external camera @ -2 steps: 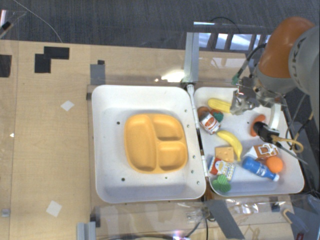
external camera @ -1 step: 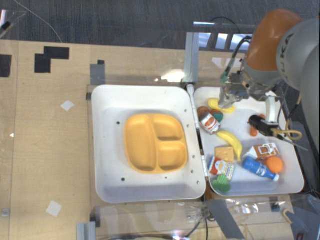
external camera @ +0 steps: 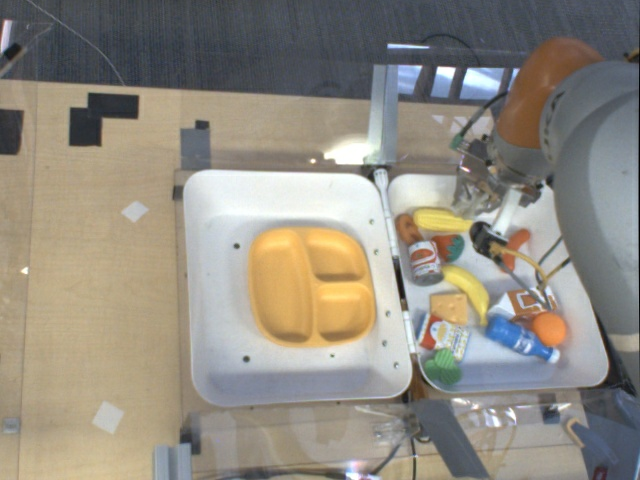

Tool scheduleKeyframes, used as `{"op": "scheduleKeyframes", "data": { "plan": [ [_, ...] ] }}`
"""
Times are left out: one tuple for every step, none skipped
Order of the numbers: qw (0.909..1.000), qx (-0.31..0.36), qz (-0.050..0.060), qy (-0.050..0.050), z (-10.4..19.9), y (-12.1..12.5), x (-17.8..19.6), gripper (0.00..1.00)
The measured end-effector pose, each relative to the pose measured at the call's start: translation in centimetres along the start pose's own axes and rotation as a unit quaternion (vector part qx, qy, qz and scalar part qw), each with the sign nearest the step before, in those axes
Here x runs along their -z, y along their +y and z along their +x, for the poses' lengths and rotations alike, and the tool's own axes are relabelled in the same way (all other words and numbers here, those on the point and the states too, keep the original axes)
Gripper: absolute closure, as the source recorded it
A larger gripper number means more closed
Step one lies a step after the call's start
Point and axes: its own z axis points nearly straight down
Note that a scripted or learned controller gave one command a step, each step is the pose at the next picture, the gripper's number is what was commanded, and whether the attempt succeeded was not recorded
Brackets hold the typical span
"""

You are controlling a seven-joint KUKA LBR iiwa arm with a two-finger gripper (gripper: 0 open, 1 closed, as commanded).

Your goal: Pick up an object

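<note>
My gripper [external camera: 476, 200] hangs over the far part of the right bin [external camera: 590, 363], just above the right end of a yellow banana [external camera: 440, 220] lying crosswise. A second banana [external camera: 468, 290] lies slanted in the bin's middle. To its left stands a red can [external camera: 424, 261], with a brown piece [external camera: 406, 227] above it. Nothing shows between the gripper and the banana below it.
The right bin also holds a blue bottle [external camera: 520, 337], an orange ball [external camera: 549, 328], a cracker-coloured pack [external camera: 450, 309], a green item [external camera: 445, 371] and an orange-red piece [external camera: 517, 238]. The left bin [external camera: 215, 268] bears a yellow divided plate [external camera: 310, 285]. The arm fills the right side.
</note>
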Motion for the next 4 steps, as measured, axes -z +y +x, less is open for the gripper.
{"op": "scheduleKeyframes", "data": {
  "plan": [
    [1.0000,0.000,0.006,-0.002,-0.1,-0.3,-0.7,0.00],
    [0.9984,0.057,0.007,-0.003,0.7,-0.2,-2.8,0.00],
    [0.9992,0.038,0.007,-0.002,0.7,-3.3,-3.1,0.00],
    [0.9992,0.040,0.002,-0.001,0.9,-3.0,-1.7,1.00]
  ]
}}
